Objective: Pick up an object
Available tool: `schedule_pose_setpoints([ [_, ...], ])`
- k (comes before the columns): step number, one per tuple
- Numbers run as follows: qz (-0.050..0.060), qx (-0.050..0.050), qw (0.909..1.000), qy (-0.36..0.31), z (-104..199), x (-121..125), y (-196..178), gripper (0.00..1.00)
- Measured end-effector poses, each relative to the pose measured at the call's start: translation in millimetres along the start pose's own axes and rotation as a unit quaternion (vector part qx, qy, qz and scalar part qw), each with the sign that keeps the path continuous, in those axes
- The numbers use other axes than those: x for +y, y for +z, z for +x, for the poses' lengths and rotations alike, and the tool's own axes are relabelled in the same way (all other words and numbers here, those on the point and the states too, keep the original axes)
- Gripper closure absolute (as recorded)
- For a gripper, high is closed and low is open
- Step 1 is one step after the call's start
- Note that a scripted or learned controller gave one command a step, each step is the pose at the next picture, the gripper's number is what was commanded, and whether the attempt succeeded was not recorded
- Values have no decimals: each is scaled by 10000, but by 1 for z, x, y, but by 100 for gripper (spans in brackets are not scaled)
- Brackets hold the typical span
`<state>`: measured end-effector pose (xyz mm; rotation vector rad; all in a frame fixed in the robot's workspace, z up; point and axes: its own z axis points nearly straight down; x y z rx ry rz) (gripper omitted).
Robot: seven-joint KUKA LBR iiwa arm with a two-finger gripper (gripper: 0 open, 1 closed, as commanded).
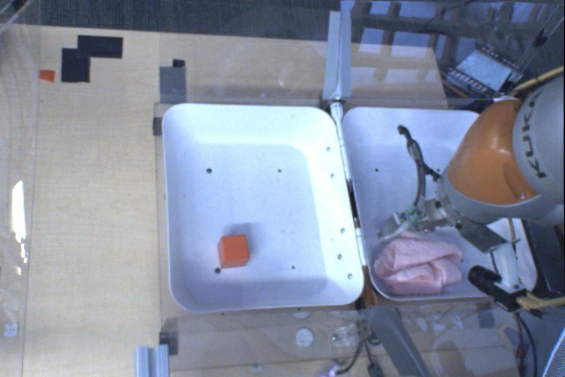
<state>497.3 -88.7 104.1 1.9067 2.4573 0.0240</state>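
Along the right edge of my view, partial dark lettering on the grey arm [540, 146] reads as something like "KU"; the rest is cut off, and I can read no other writing on the surface [88, 216] or the bins. Two candidate objects lie below me. One is a small orange block [234, 251], cube-like with a lighter top face, sitting alone on the floor of the left bin [256, 199] toward its near-left part. The other is a soft pink bundle [418, 265], wrinkled and folded like cloth or a pouch, resting in the near part of the right bin [388, 163] against its front wall. My arm comes in from the right over the right bin, its orange band [490, 159] bulking large above the wrist, with a dark cable [415, 156] curling up beside it. The gripper [415, 221] points down and to the left, sitting just above the upper edge of the pink bundle, close to it or perhaps touching. From this angle I cannot tell how wide the gripper stands, and I see nothing clearly caught in it. The orange block is well apart from the gripper, in the other bin.
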Motion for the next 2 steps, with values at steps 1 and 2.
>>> schedule_pose_setpoints([
  [1,92,43,9968,790,-11,34,15,0],
  [2,110,44,9967,801,-44,129,21,0],
])
